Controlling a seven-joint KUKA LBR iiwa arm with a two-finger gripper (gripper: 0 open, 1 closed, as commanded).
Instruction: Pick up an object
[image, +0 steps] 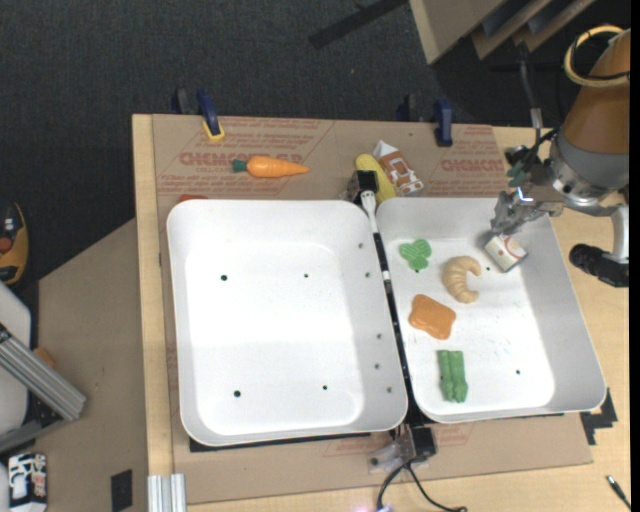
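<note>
The hand (512, 215) is hanging over the far right part of the right bin (560, 330), with a small white block (505, 251) sitting directly beneath its fingertips. The view is too coarse there to settle whether the fingers are gripping the block or merely poised over it, and their spread cannot be told.

The block is looking like a light, rigid toy piece with flat faces and a reddish mark. It is probably smooth enough to slip. Judgement: the two opposite flat sides are offering the best hold, taken squarely.

Just to the hand's near-left side, the croissant (462, 277) is lying apart from the block; curved and likely hard plastic, it is best taken across its thick middle. Further out the same way, the orange piece (432, 316), the green leafy piece (415, 252) and the green pods (452, 375) are lying separately on the bin floor. All are appearing light and unbreakable.
</note>
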